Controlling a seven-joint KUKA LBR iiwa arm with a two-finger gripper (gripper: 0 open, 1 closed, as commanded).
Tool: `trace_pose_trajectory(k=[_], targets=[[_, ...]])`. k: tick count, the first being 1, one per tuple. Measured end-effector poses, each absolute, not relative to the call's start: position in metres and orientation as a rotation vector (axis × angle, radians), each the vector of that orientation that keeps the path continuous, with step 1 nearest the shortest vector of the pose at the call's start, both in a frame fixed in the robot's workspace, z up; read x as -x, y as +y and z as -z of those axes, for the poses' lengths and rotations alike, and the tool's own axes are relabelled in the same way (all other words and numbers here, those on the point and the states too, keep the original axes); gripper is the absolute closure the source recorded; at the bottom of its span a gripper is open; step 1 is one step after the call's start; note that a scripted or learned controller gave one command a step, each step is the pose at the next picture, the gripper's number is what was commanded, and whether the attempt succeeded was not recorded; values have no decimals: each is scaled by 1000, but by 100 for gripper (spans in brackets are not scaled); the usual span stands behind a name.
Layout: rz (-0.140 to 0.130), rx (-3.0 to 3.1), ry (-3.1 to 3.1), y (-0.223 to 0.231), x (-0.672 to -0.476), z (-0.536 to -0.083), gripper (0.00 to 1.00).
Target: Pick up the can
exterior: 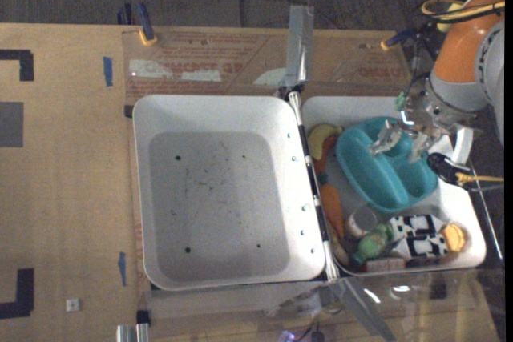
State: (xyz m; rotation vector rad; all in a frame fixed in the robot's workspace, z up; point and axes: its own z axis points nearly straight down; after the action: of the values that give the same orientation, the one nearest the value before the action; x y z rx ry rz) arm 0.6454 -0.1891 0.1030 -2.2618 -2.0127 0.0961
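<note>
Gripper (403, 138) is seen open, nothing held, above teal dish (383, 166). Can (362, 220), near-left, judged light, stiff, slippery; best pinched across sides.

On my screen, non-target items as follows. Left bin (152, 196): white, shallow, dark specks scattered on its floor. Right bin (473, 248): white, crowded. Teal bowl (383, 176): tilted, in the upper half of the right bin. Banana (321, 138): yellow, just left of the bowl, by the divider. Carrot (333, 208): orange, lying below the banana. Black-and-white carton (417, 235): near the lower wall. Orange fruit (454, 236): just right of the carton. Green toy (373, 243): left of the carton. Bench (64, 172): tan board with blue tape marks.
</note>
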Motion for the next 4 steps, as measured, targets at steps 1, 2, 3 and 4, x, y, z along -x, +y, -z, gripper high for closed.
trace_pose_trajectory(k=[1, 2, 3, 4], targets=[[0, 2560, -1825, -181, -668, -288, 100], [-4, 2534, -1851, -168, -627, -158, 100], [-2, 2536, -1851, -168, -628, -159, 0], [27, 2547, -1864, -165, -582, -108, 0]])
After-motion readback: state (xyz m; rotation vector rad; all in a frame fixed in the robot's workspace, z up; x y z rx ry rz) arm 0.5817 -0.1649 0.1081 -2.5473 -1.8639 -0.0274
